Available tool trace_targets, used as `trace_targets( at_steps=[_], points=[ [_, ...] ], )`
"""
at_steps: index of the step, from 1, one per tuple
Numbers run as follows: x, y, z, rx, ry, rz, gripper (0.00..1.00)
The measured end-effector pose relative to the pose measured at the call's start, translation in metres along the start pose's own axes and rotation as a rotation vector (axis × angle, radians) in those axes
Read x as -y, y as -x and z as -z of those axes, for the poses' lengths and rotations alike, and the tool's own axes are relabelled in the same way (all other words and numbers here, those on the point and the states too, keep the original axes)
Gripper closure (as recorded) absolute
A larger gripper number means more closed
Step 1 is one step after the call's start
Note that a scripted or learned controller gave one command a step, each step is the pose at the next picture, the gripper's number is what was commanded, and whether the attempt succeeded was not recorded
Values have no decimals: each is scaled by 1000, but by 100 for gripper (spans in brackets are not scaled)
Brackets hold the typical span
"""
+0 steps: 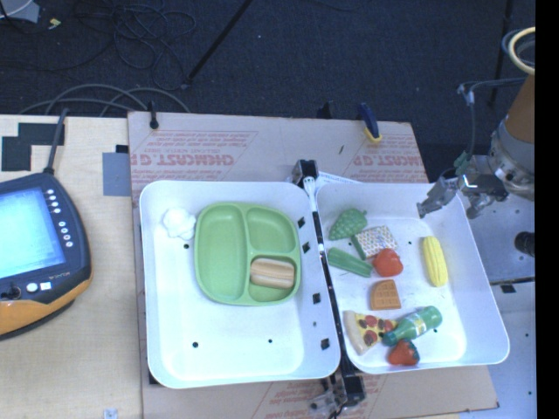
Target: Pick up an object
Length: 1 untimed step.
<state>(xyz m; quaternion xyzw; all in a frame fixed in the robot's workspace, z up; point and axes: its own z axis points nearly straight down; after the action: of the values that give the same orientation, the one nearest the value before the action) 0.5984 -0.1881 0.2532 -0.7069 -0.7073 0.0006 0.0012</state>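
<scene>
My gripper (pixel 455 204) hangs over the upper right corner of the right bin (pixel 489 321), and its fingers look open with nothing between them. Just below it lies a yellow corn cob (pixel 434 261). Further left in that bin are a green leafy piece (pixel 348 223), a checkered square (pixel 376 238), a green pod (pixel 349 262) and a red tomato (pixel 388 263). Toward the front sit an orange cracker (pixel 384 295), a pizza slice (pixel 362 328), a green bottle (pixel 413 324) and a strawberry (pixel 403 353).
The left bin (pixel 175 339) holds a green divided plate (pixel 236 251) with a bun (pixel 272 273) in its lower right compartment, and a white lump (pixel 178 223) at the upper left. A tablet (pixel 35 251) lies at the far left of the bench. A blue clamp (pixel 371 122) sits at the back edge.
</scene>
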Motion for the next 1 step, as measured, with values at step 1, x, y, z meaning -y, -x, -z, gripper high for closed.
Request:
trace_targets(
  at_steps=[1],
  points=[
    [68, -43, -139, -7, -18, -2, 0]
  ],
)
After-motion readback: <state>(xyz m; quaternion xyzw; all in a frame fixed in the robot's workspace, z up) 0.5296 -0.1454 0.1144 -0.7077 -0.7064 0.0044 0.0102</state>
